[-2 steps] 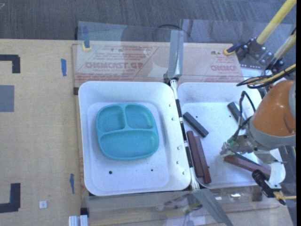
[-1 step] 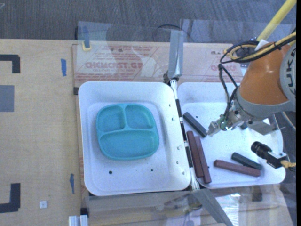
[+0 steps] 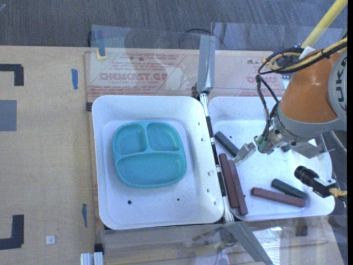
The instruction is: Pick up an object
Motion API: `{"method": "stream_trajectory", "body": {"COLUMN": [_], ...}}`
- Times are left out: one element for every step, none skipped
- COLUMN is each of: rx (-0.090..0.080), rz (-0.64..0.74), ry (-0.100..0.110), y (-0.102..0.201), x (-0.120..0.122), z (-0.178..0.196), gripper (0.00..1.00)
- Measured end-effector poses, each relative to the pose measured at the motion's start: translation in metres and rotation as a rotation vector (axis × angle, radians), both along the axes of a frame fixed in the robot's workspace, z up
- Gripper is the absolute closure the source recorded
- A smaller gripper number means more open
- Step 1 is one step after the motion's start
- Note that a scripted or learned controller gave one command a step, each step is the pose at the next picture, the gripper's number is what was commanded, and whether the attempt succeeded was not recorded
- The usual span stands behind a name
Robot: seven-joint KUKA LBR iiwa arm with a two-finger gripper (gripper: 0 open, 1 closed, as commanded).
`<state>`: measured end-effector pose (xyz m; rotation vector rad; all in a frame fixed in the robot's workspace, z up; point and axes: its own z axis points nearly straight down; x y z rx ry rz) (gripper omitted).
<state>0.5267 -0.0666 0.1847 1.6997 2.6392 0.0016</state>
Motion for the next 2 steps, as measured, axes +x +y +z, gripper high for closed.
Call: {"method": "stream_trajectory", "body": {"rx": [-0.004,0.000], "rz": [0.084,-0.076], "ry": [-0.009,0.000], "y": [-0.050,-0.058], "x": [-0.034,-0.047], "z": [-0.089,-0.080], "gripper": [0.00,0.00]}}
